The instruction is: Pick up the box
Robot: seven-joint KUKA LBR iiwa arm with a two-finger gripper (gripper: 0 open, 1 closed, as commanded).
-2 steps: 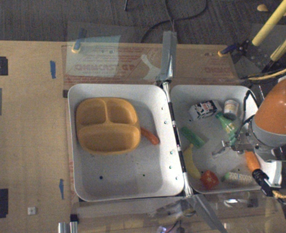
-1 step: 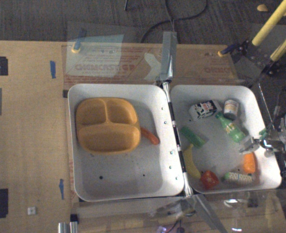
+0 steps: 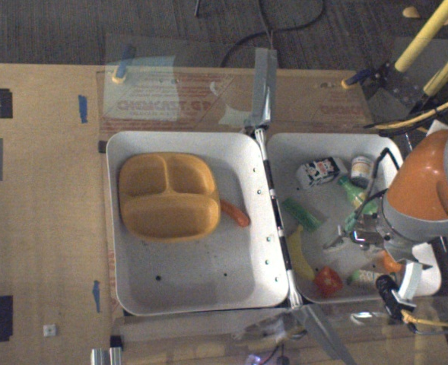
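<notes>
The box is a small black-and-white carton lying near the back of the right bin, tilted a little. My gripper hangs low over the middle of that bin, to the front right of the box and clear of it. The grey arm with its orange band reaches in from the right and hides the bin's right side. Nothing shows in the gripper.
Around the gripper lie a white can, green pieces, a banana, a red fruit and a small orange piece. In the left bin are an orange divided plate and a carrot.
</notes>
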